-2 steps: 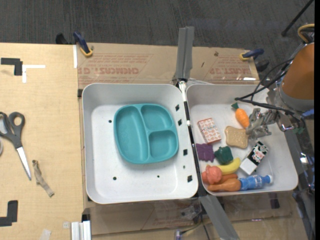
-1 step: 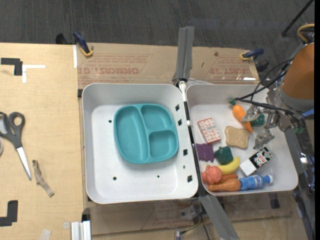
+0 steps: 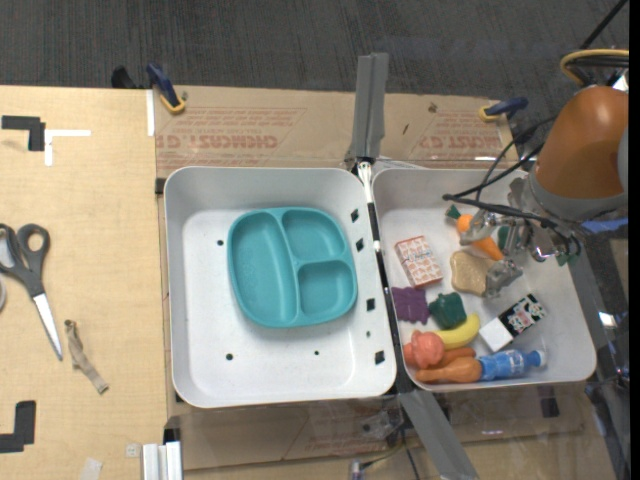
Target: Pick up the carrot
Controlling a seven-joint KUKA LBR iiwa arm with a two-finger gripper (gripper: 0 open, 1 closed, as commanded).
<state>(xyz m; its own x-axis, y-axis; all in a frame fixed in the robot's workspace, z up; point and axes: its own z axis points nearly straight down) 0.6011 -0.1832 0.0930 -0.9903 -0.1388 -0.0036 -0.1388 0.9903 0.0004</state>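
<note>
I judge the small orange plastic carrot [image 3: 478,236] light, rigid, slick; I'd pinch mid-body. My grey two-finger gripper [image 3: 503,268] sits just beside it, and its state I cannot tell.

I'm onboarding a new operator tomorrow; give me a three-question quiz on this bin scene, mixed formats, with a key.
1. True or false: the teal divided plate lies in the right bin.
2. Which lies at the front of the right bin, beside the blue bottle?
A. scissors
B. long orange carrot
C. purple toy
3. Fill in: the gripper hovers over the ____ bin.

Key:
1. False; it lies in the left bin.
2. B
3. right
</note>
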